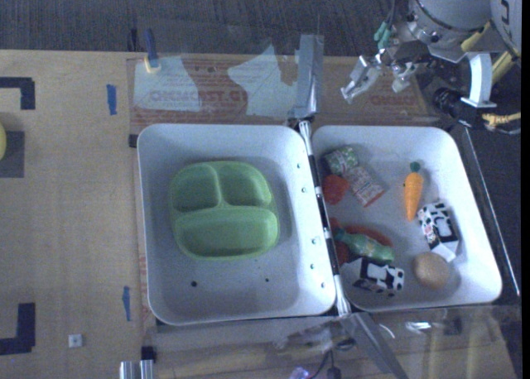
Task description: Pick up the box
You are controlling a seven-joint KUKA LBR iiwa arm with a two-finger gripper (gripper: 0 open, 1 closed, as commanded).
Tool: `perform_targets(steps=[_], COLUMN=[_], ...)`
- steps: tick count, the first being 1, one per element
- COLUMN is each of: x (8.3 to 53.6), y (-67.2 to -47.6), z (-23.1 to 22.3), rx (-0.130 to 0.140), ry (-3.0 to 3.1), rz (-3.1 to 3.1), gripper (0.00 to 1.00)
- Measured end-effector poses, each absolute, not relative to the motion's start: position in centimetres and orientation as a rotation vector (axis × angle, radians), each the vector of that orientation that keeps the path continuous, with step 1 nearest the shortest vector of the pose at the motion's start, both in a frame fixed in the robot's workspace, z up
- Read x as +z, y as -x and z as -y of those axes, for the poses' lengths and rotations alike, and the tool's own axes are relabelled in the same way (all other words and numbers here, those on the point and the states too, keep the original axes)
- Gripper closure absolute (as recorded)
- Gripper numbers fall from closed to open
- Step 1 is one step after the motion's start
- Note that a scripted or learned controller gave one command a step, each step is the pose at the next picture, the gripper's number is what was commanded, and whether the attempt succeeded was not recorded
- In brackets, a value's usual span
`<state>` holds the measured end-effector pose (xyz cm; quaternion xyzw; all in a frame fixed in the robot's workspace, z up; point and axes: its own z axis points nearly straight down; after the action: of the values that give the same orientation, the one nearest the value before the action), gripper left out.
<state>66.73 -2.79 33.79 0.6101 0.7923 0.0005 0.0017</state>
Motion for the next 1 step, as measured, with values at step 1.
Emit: perform_targets(steps=[1], x=[18.52], y=[-66.68], z=[-0.73], rx=[0.001], ry=[-1.891], rz=[-2.508], gripper=[0.00])
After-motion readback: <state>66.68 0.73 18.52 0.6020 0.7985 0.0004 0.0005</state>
